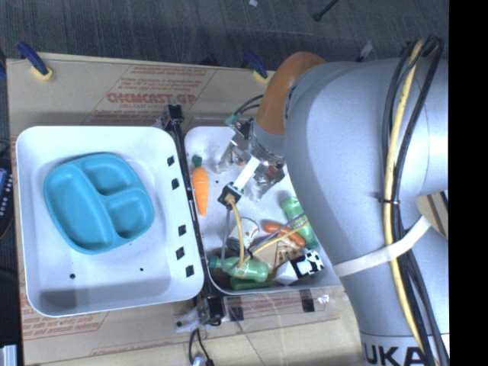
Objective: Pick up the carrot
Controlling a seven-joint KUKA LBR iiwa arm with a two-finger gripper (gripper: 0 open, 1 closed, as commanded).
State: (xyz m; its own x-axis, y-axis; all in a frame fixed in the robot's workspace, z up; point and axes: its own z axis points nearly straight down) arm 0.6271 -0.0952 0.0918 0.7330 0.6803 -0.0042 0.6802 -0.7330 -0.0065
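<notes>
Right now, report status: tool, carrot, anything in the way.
Tool over right bin, near its top end. Carrot lies flat by the bin's left wall, apart from tool. Green bottles and clutter lower down, clear of carrot.

Blue divided plate (97, 201) sits in the left bin (46, 296); green bottles (245, 270) cluster at the right bin's (200, 137) six o'clock.

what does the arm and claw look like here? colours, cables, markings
Bulky light-grey arm with an orange band above the wrist. Black and yellow cables run along its outside, and a white strap wraps it lower down. Black letters "UKA" show near the base. The claw is a metallic assembly with thin wires.
</notes>
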